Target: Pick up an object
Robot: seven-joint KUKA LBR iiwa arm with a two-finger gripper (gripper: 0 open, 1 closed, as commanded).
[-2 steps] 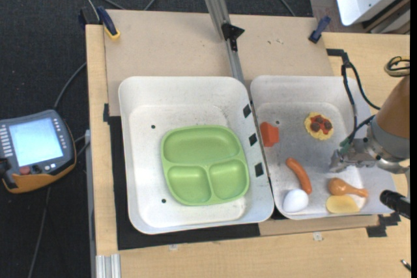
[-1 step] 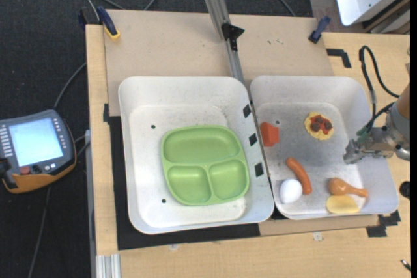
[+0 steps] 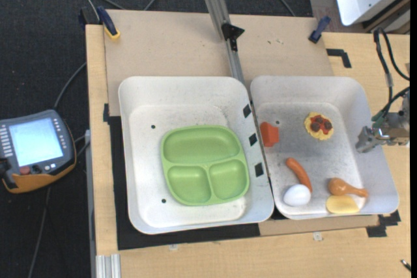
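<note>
The toy food lies in the right bin (image 3: 355, 91): a small pizza (image 3: 319, 125) near its far edge, an orange block (image 3: 269, 134) at its left wall, a carrot (image 3: 298, 172), an egg (image 3: 297, 195) and a drumstick (image 3: 346, 189) by its near edge. My hand (image 3: 373, 135) sits over the right rim; whether it grips anything, I cannot tell. A green plate (image 3: 204, 165) fills the left bin (image 3: 140, 140).

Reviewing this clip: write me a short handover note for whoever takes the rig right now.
Claw: at the right bin's right rim, holding nothing; finger state unclear.
Right bin holds: orange block, small pizza, carrot-like piece, white egg, drumstick, yellow piece.
Left bin: green divided plate.
Done: nothing picked yet.
Left: choose an object, descend, grasp, lift.
</note>
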